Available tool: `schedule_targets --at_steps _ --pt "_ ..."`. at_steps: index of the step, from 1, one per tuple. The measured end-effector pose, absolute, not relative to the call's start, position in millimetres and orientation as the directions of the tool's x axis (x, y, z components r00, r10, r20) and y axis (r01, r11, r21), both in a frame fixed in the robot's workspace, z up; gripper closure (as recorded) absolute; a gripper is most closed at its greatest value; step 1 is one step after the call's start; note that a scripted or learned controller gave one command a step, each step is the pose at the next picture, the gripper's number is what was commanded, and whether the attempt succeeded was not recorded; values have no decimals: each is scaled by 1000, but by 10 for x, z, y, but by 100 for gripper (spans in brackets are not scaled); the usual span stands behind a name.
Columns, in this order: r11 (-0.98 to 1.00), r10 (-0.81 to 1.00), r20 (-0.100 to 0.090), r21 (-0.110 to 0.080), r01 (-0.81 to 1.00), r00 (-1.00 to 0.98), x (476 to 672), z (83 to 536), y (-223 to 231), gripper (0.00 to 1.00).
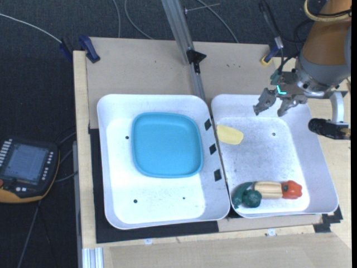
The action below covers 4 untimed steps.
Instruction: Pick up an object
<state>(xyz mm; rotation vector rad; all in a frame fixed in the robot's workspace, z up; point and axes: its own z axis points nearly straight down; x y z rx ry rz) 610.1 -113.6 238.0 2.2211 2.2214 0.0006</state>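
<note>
Gripper (pixel 274 105) jaws spread, holding nothing, above right white bin (pixel 312 149) far edge. Pale yellow flat piece (pixel 229 134) lies at bin's left side; green-tan-red toy cluster (pixel 268 192) near front.

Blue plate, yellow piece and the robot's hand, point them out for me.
blue plate (pixel 167 144), camera view, on its flat centre
yellow piece (pixel 229 134), camera view, on its middle
hand (pixel 271 106), camera view, midway between its two fingertips
</note>
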Motion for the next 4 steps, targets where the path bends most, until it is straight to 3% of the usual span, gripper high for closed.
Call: schedule_targets --at_steps 1,3,4 --pt "0 1000 0 0 1000 0 6101 2380 -1136 0" --pt "0 1000 1 -4 1000 0 6191 1171 -1118 0" --pt "0 1000 0 -2 1000 0 6187 944 -1115 0"
